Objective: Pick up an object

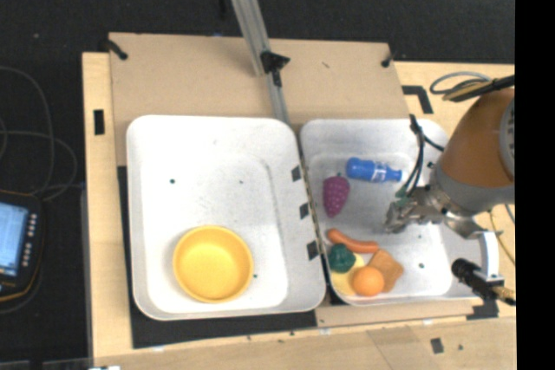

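Gripper low over right bin, finger state indiscernible; arm cut off at right. Bottle, grapes, carrot nearby.

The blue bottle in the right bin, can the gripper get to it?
Probably yes. The blue bottle lies alone on bare bin floor, with the gripper just below it and nothing between them.

The scene is viewed by one fixed camera set above the bench, looking down at a slant. Both white bins are taken in whole: the left bin at frame centre-left, the right bin at centre-right. The arm is seen entering from the right edge.
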You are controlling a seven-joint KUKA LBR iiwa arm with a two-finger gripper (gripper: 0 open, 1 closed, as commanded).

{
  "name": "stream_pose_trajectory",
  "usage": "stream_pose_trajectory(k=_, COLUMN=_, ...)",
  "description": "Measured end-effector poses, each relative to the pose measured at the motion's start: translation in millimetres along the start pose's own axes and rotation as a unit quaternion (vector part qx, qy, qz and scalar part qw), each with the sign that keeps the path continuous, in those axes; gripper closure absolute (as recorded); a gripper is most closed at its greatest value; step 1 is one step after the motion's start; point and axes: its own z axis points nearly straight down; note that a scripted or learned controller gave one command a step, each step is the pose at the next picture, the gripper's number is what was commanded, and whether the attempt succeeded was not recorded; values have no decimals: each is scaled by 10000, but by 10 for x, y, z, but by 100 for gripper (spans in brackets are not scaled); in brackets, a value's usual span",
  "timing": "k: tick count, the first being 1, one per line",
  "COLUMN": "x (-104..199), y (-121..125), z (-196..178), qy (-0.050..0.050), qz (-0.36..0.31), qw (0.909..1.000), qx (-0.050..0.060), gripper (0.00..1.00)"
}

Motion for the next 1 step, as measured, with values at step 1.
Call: stream_pose_trajectory(k=1, x=-22, y=2, z=-640, qy=-10, qz=-37, qw=10000, qx=-17, gripper=100)
